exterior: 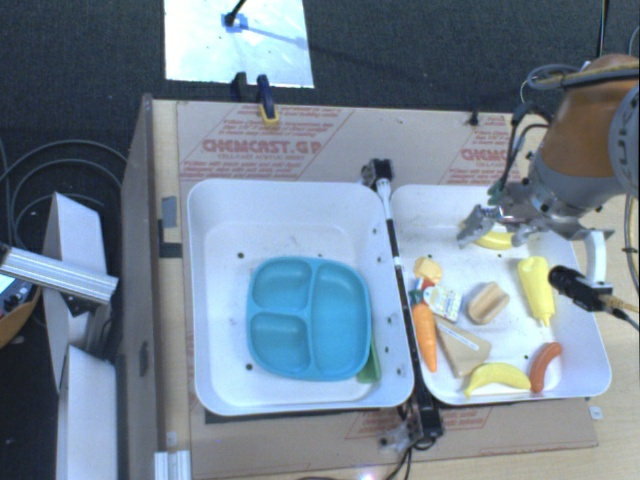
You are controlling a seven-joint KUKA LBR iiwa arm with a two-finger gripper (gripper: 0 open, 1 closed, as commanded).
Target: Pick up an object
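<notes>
- A brown bench (300,133) with red lettering is sitting on dark carpet, carrying two shallow white bins side by side, with a pale sheet (238,28) lying on the floor at twelve o'clock.
- The gripper (487,225) is hanging low over the right bin (440,203), at about one o'clock within it; whether its fingers are spread or closed cannot be told from this angle.
- A small yellow piece (495,240) is lying just under and beside the gripper tip; whether it is being grasped is unclear.
- The grey arm with its orange band (592,118) is reaching in from three o'clock.
- Moving outward in the right bin: a yellow corn cob (536,288) is lying at three o'clock, a bread roll (487,303) near the centre, a carrot (425,336) along the nine o'clock wall, a banana (498,377) and a sausage (545,366) at five o'clock.
- The left bin (215,298) is holding a blue divided plate (308,318).
</notes>
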